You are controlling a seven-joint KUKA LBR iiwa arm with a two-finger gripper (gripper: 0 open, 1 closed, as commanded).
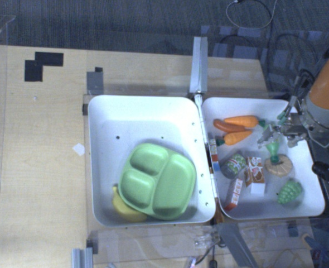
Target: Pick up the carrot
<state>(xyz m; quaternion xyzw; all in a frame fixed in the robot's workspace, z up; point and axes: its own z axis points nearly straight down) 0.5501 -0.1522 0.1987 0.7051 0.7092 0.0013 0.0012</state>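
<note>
We see the carrot (241, 122) lying at the right bin's (318, 203) twelve o'clock edge, a second orange one (236, 138) just below. At its three o'clock hangs the claw (281, 132), apart from it; whether open or closed, we cannot tell. A green tray (158, 180) fills the left bin (106, 127).

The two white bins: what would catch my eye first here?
Probably the big green divided plate lying in the left bin, partly covering something yellow. Then the orange carrots at the top of the right bin, with the robot's gripper hovering just beside them.
</note>
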